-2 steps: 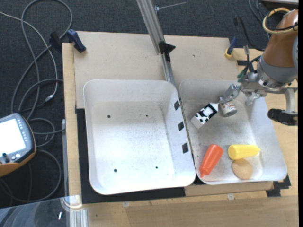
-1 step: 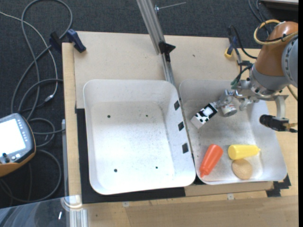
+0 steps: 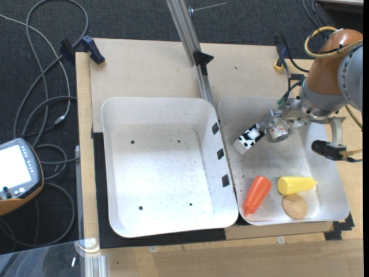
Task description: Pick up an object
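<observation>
Objects for picking all lie in the right bin (image 3: 340, 203), so going left to right there is little to say at first: a handheld pendant (image 3: 17, 175) sits at the far left edge of the frame with cables (image 3: 43, 97) looping above it, and the left bin (image 3: 115, 117) takes up the middle left. A metal post (image 3: 184, 25) slants down from the top centre to the seam between the two bins.

Across that seam, a small black-and-white object (image 3: 248, 138) hangs or rests at the upper left of the right bin, touching the tip of the gripper (image 3: 271, 130). Whether that piece is clamped I cannot tell from where I stand; the tip is too small and cluttered to read. Below, along the bin's lower part, lie an orange carrot-shaped toy (image 3: 256, 194), a yellow piece (image 3: 296, 184) just right of it, and a tan round piece (image 3: 295, 207) under the yellow one. The arm (image 3: 331, 68) comes in from the upper right.

By my reckoning the pick is under way but unproven: the gripper is at the black-and-white object, nothing is plainly lifted clear, and the three lower pieces are untouched.
</observation>
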Controlling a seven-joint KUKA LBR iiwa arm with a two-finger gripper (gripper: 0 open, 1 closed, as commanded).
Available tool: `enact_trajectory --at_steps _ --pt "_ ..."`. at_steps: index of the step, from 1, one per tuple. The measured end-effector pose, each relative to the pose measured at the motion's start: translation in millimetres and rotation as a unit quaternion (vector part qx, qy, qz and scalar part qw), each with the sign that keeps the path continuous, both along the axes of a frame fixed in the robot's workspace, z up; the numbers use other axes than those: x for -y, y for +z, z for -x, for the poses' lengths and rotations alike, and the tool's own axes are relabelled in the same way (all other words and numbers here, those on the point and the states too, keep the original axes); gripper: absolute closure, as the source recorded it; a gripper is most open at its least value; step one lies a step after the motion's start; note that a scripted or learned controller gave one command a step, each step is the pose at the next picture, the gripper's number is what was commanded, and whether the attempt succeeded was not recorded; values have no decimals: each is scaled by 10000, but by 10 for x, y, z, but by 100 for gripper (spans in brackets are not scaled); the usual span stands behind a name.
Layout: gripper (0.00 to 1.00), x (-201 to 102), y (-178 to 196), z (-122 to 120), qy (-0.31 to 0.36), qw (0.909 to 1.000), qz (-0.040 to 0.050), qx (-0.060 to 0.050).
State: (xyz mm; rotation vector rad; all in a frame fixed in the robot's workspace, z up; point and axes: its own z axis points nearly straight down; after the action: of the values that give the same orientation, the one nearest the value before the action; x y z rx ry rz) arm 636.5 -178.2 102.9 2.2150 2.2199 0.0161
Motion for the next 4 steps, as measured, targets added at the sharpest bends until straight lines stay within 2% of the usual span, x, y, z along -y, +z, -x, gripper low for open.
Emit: enact_trajectory --at_steps 1,2,3,4 --pt "100 20 176 -38 4 10000 37 73" --pt "100 12 829 -104 -1 10000 31 -5" --pt "100 13 1194 -120 0 10000 28 -18" --pt "100 -448 1163 -70 15 10000 3 -67"
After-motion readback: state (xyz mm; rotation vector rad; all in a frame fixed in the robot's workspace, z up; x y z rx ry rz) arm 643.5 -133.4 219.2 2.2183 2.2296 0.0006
